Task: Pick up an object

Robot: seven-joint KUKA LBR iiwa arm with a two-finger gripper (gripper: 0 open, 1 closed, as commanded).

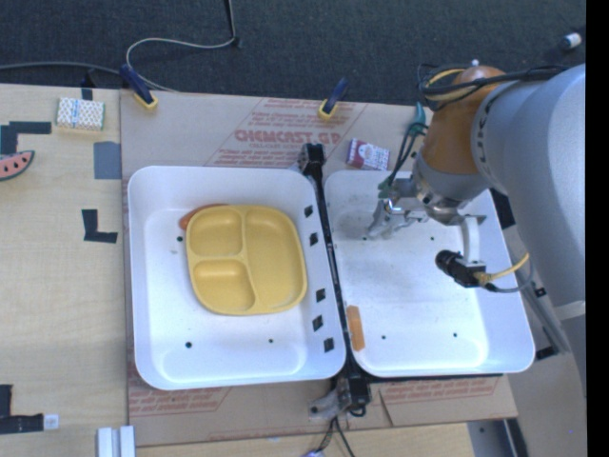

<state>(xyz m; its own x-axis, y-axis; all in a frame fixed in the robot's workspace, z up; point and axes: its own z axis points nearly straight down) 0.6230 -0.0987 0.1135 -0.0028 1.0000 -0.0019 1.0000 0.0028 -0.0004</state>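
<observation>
The gripper [383, 221] hangs low over the upper-left part of the right bin [495, 350], at the end of the grey arm [538, 150] with its orange band [447, 136]. From this angle it cannot be told whether the gripper is wide or narrow, and nothing shows in its grasp. The bin floor right under it and toward the lower edge of the view looks bare and lightly scuffed. The nearest loose thing in the same bin is a small orange piece [355, 327]. It lies well below the gripper and a little to its left in the picture, against the bin's left wall. Further left of the gripper, across the black divider clips [320, 255], sits the left bin [152, 350]. It holds a yellow divided plate [247, 258] lying flat, with a reddish object [185, 220] peeking out from under the plate's upper-left corner. Just above the gripper, outside the bin on the cardboard sheet [276, 131], lies a small red-and-white packet [366, 154]. A yellow clamp [333, 104] stands above and slightly left of that, and a second yellow clamp [140, 88] is far off to the gripper's upper left. A black cable end [459, 268] juts over the bin floor just to the gripper's lower right.
</observation>
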